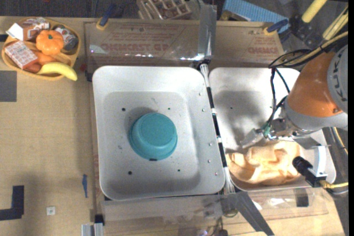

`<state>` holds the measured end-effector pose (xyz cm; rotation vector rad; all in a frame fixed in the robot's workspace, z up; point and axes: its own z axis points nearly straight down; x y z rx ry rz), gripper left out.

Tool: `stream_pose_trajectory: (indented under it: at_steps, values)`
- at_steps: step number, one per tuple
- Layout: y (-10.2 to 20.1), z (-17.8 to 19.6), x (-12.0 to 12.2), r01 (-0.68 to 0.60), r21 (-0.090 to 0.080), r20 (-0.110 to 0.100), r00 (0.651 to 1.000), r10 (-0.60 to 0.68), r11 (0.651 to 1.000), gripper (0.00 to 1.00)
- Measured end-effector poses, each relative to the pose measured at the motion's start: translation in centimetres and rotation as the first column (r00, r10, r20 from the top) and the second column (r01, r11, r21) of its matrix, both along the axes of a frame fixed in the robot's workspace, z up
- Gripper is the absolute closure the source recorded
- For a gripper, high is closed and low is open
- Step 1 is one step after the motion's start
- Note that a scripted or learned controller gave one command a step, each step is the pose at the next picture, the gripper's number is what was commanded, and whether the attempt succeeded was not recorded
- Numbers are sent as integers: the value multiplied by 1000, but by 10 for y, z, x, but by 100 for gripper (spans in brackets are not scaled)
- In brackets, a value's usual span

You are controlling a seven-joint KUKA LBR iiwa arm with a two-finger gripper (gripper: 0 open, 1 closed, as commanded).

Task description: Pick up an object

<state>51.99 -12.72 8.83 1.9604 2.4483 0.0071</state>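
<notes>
Camera view: tan cloth [264, 166] bunched at near edge of right bin [235, 91]. Gripper [264, 134] sits just above it, low by bin floor. Risk: soft folds may slip or only a thin pinch catch; near wall crowds the reach. Open floor lies behind cloth. Teal bowl [154, 136] alone mid left bin [110, 91], well apart.
</notes>
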Motion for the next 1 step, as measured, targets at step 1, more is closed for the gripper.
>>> stream_pose_trajectory:
  at_steps: [1]
  values:
    - [-2,11,1,3,-1,5,1000,-3,1000,100]
